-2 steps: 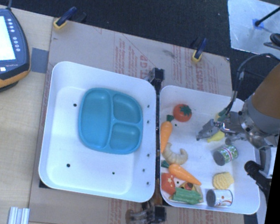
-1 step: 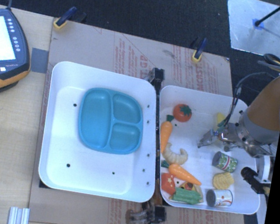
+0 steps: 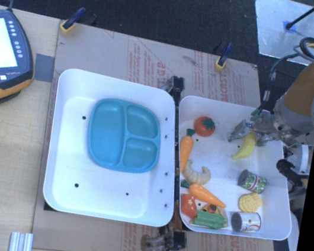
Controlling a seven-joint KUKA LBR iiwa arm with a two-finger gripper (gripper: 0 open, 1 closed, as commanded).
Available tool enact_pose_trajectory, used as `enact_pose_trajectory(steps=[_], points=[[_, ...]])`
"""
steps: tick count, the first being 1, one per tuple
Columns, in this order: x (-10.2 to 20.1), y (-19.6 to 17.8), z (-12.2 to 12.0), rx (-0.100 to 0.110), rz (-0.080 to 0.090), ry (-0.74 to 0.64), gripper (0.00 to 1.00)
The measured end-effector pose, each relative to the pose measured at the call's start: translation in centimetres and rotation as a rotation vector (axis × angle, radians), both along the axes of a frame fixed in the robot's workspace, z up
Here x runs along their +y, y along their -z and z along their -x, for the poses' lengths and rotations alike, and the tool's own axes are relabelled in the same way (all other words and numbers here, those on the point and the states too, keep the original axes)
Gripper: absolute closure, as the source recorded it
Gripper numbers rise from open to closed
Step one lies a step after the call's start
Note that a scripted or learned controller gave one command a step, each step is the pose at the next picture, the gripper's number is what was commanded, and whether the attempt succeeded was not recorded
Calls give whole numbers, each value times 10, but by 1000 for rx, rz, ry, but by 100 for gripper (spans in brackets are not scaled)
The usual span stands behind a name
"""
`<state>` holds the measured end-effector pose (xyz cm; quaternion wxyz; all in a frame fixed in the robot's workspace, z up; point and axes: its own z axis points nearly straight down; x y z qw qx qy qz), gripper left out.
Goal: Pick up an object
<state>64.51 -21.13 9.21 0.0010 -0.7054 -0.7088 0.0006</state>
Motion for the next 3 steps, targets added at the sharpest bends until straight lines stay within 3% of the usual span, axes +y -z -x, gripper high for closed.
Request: enact_pose_trajectory(steps=[1, 2, 3], points=[[0, -10, 0, 2, 0, -4, 100], [43, -125, 56, -1, 0, 0, 100], [109, -164, 119, 2, 0, 0, 100]])
